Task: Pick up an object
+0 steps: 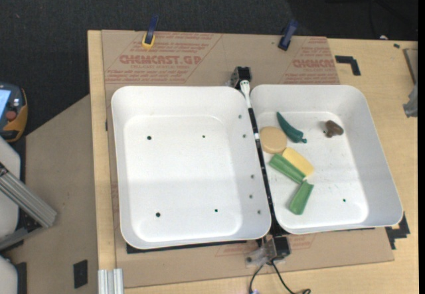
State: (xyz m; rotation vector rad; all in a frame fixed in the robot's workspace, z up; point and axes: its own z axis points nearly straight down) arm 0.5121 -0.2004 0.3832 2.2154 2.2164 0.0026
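All the candidate objects sit in the right-hand shallow white bin (372, 153), bunched against its left wall: a round tan disc (272, 139), a dark teal curved pod-shaped piece (289, 127), a yellow block (299, 162), a flat green bar (285, 168) and a green cylinder (300, 198) whose long axis runs up-right to down-left. A small brown lump (332, 129), perhaps a crumpled toy, lies apart toward the back. The claw's state cannot be told. The left-hand white bin (126, 153) on the counter (106, 54) holds nothing to grasp
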